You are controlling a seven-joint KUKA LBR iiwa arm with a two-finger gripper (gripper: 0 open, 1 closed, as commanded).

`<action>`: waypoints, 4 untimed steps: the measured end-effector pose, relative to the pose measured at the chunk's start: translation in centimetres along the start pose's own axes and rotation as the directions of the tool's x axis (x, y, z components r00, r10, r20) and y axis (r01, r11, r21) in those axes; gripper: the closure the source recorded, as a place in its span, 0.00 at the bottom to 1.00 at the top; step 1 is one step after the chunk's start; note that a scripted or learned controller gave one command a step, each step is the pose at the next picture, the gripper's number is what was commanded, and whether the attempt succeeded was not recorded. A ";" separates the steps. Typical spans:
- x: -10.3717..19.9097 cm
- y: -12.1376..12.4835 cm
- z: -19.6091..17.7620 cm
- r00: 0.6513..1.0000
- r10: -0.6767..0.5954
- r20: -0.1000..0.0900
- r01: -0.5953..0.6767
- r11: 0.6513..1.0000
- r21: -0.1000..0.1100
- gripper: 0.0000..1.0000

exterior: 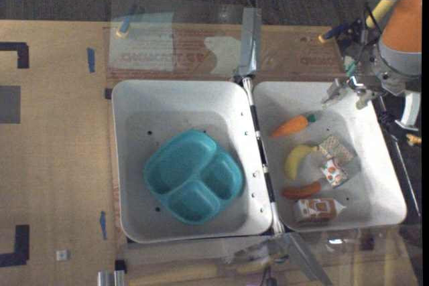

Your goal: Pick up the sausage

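Along the upper right rim of the right-hand shallow white bin (pixel 392 184), the grey arm with its orange band (pixel 401 27) holds its two-finger gripper (pixel 348 92) over the bin's far corner; two metal fingers (pixel 334 92) stand spread apart with nothing between them. Within the same bin, the reddish-brown sausage (pixel 301 191) lies on the floor toward the near side, well apart from the gripper. Just above it lies a yellow banana (pixel 297 159), and farther up an orange carrot with a green tip (pixel 293 125). Right of the banana sits a small patterned white-and-red carton (pixel 335 163); below the sausage, a white-and-brown carton (pixel 316 210) lies on its side by the near wall. Beside it, the left-hand white bin (pixel 127 104) holds a teal plastic tray with three compartments (pixel 193 175), set at a slant near the middle. Both bins rest on a tan wooden bench (pixel 53 164).
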State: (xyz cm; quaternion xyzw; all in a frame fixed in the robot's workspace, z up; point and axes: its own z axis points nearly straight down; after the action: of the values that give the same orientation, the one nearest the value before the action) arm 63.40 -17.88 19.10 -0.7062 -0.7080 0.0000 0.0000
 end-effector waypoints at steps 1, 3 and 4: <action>4.2 -8.3 3.3 0.996 -0.088 0.000 0.088 0.996 0.000 0.00; 6.8 -15.0 10.2 0.986 -0.165 0.003 0.165 0.986 -0.013 0.00; 6.6 -14.9 9.1 0.987 -0.161 0.005 0.161 0.987 -0.018 1.00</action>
State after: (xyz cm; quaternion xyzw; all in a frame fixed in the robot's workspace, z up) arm 48.45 -11.32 9.98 -0.6468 -0.7626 -0.0050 -0.0078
